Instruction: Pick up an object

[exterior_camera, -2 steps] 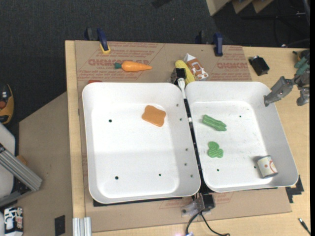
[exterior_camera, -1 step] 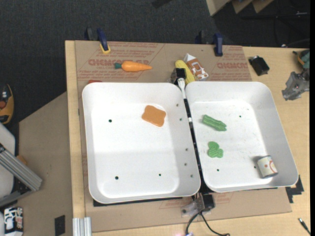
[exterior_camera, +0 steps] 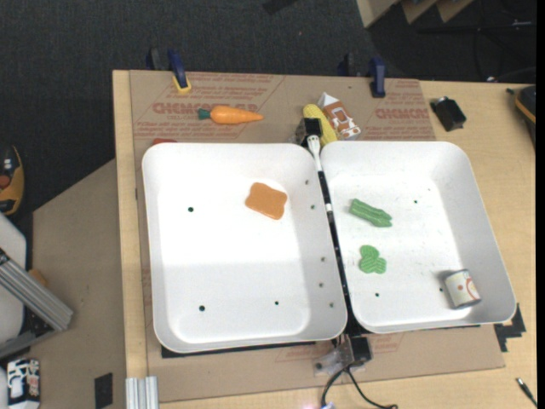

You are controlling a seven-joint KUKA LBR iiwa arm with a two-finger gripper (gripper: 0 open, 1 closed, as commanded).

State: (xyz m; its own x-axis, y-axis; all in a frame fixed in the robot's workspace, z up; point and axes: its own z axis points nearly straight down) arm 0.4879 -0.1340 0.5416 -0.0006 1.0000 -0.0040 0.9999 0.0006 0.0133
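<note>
You're looking at an orange slab (exterior_camera: 266,200) lying in the left bin (exterior_camera: 170,228), while a green pickle (exterior_camera: 370,213), a green floret (exterior_camera: 371,261) and a small white can (exterior_camera: 461,288) are sitting in the right bin (exterior_camera: 477,203). A carrot (exterior_camera: 233,116) is resting beyond. You cannot tell the gripper's state.

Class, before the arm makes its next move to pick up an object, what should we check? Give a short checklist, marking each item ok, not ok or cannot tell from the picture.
1. Objects lie in the bins: ok. A flat orange bread-shaped piece lies in the left white bin.
2. Right white bin holds targets: ok. A long green ridged vegetable, a small green leafy piece and a small white cylinder.
3. Targets lie apart from each other: ok.
4. White cylinder away from the wall: not ok, it lies near the corner.
5. Orange toy carrot inside a bin: not ok, it lies on the board behind.
</note>
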